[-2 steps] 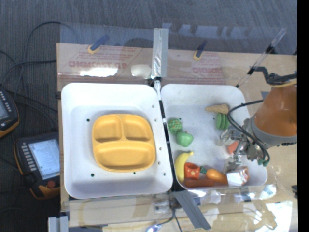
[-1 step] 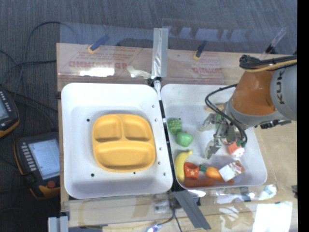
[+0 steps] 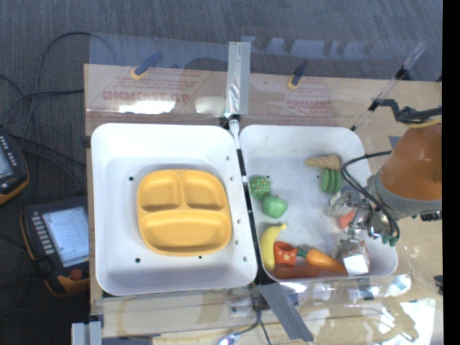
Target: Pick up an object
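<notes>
The hand [image 3: 357, 230] hangs low over the right bin's [image 3: 302, 139] far-right toys, apparently lining up a grasp, its opening impossible to tell.

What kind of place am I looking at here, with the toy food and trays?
Probably a robotics lab test bench, not a kitchen. A grey robot arm reaches over two white bins, one scattered with plastic toy food such as a banana, and a handheld control screen with cables sits beside the bench.

Grey arm [image 3: 417, 171] reaching from right, gripper [image 3: 354, 230] lowered
</notes>
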Robot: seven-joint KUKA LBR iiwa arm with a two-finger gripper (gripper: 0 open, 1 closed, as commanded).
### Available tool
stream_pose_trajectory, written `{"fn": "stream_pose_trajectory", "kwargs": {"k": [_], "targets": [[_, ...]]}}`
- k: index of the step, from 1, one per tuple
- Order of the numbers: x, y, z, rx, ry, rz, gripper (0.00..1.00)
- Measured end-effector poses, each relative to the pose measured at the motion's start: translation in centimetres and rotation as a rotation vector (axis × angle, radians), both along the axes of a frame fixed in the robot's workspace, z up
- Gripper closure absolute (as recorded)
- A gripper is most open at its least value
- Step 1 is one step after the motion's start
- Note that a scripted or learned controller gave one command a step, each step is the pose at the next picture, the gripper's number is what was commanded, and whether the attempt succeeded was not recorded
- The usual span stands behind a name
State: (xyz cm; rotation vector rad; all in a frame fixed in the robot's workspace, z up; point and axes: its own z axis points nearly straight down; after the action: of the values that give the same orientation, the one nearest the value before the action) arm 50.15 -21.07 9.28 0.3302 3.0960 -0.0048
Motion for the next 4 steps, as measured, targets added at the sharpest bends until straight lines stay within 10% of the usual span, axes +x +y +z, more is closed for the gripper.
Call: {"fn": "stream_pose_trajectory", "kwargs": {"k": [1, 2, 3, 4], "targets": [[7.3, 2.1, -0.2, 0.002, 0.01, -0.073, 0.0], [-0.8, -0.8, -0.1, 0.001, 0.011, -0.084, 0.0], [4.2, 3.5, -0.2, 0.002, 0.01, -0.043, 0.0], [-0.5, 4.9, 0.3, -0.006, -0.013, -0.031, 0.0]]}}
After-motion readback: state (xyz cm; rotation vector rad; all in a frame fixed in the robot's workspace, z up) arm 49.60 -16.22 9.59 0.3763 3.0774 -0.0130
